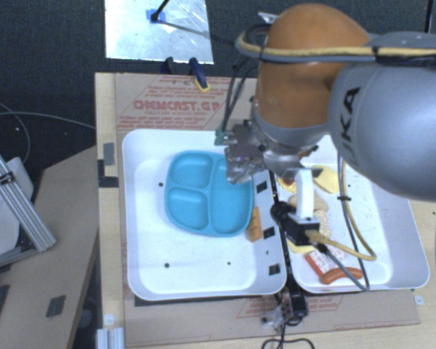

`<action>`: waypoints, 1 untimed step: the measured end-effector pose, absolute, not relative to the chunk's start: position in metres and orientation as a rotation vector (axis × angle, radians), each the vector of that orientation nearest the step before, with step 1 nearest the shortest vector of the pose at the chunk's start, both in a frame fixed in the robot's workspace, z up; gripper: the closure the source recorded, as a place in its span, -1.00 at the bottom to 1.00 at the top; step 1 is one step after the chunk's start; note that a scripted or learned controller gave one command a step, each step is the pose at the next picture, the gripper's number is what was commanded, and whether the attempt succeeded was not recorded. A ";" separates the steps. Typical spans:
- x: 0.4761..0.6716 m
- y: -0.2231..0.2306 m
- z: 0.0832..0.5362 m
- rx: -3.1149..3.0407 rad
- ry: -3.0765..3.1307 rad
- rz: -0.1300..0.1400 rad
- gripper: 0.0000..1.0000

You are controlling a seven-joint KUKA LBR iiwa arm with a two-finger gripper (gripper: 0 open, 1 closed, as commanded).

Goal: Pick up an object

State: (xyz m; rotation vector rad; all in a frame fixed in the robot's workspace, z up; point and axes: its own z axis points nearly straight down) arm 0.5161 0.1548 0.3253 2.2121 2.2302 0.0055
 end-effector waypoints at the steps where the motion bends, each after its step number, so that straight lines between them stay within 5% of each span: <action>1: 0.626 0.199 0.200 2.213 2.228 0.002 1.00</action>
